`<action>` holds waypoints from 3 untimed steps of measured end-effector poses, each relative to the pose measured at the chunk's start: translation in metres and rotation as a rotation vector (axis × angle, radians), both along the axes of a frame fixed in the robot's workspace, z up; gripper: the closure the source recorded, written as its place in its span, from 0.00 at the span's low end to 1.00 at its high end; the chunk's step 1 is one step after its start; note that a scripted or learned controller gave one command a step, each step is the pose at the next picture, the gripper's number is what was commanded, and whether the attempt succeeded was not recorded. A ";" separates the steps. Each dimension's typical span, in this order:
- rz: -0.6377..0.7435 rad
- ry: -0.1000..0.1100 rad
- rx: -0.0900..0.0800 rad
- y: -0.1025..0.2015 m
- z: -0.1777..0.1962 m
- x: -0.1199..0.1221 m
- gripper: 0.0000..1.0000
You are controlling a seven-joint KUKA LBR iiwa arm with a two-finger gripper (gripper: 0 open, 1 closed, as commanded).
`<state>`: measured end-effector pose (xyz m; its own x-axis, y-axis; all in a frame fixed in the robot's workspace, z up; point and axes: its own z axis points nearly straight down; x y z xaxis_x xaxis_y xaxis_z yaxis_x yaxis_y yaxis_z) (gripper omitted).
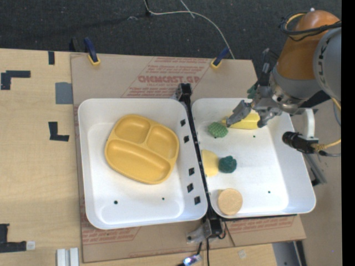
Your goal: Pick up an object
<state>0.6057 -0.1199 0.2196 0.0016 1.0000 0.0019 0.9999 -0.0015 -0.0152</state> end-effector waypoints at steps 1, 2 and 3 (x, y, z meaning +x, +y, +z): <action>0.003 -0.014 -0.002 0.000 0.008 0.003 0.00; 0.002 -0.010 -0.002 0.000 -0.036 0.000 0.00; 0.003 -0.008 -0.002 0.001 -0.098 0.005 0.00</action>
<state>0.6111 -0.1194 0.1217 -0.0014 1.0000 -0.0003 1.0000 0.0014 -0.0067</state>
